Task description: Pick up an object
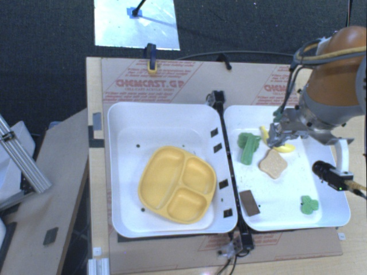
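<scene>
Yellow plastic divided tray [178, 184] lies in the left white bin [123, 153]. In the right white bin [332, 211]: green block [248, 146], tan bread-slice toy [273, 164], brown rectangular piece [249, 202], small green piece [309, 205]. Gripper [277, 137] hangs over a yellow banana-like piece [285, 149]; grip state cannot be told.

Dark carpet-like floor [46, 44] fills the upper part of the frame. A shiny square metal plate [136, 16] lies on it at upper centre. A pale wooden bench [63, 171] takes up the lower left, with an aluminium rail [23, 159] slanting across the left edge.
</scene>
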Tool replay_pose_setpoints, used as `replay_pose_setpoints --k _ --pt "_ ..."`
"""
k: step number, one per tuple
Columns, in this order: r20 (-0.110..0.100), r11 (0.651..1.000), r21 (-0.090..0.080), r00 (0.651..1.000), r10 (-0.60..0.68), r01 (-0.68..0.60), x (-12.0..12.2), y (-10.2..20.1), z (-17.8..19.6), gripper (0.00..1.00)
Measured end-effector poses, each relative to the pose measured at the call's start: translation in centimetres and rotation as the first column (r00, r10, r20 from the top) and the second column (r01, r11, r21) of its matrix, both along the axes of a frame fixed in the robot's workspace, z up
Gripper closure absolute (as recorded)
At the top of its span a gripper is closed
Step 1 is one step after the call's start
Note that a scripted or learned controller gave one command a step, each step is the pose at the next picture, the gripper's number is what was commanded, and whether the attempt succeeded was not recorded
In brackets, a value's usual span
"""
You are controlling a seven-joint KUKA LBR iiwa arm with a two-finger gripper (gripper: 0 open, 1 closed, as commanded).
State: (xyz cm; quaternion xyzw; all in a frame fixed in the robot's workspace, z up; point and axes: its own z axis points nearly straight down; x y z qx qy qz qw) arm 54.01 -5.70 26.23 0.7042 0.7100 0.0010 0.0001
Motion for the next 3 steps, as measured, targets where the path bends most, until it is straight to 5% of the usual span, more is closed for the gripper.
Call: replay_pose_setpoints --k 3 --pt "-0.002 1.000 0.001 1.000 0.001 -0.001 -2.6 14.3 -3.6 1.00"
